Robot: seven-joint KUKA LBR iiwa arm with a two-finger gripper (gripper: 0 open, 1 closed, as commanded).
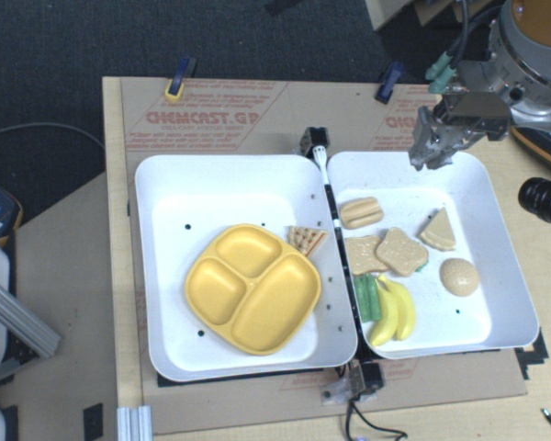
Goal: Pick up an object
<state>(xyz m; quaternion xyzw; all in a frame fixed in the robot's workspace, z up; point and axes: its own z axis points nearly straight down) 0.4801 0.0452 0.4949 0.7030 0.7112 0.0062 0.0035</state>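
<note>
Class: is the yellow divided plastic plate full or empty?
Empty. The yellow divided plastic plate shows three bare compartments; the waffle piece lies beside its rim.

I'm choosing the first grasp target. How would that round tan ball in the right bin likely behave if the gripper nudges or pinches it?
The round tan ball looks smooth and domed, so it would probably roll if nudged and may squirt out of a pinch. It lies apart from the wedge and banana, so nothing would stop it. The gripper hangs over the bin's far edge.

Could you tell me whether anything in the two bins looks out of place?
Only the waffle piece: it sits wedged between the yellow plate and the left bin's right wall, apart from the other food in the right bin.
</note>
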